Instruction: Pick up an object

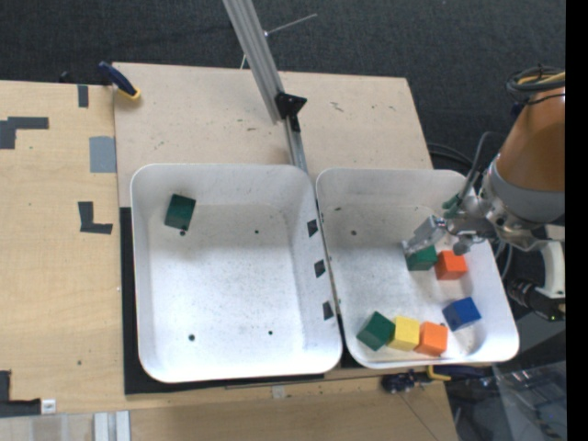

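Observation:
My gripper [439, 243] reaches into the right bin [367, 191] from the right, low over its right side. Directly under it lie a small dark green block [422, 259] and an orange block [450, 265], side by side and touching. Whether either one is gripped cannot be made out. Nearer the front wall are a blue block [461, 313] and a row made up of a green block [376, 330], a yellow block [404, 333] and another orange block [432, 338]. A lone dark green block [180, 211] rests in the far left corner of the left bin [230, 356].
A slanted metal pole [257, 44] comes down to the ridge where the two bins meet. The orange-banded arm [537, 154] fills the right edge. A blue and yellow clamp [119, 79] lies on the wooden bench at the back left.

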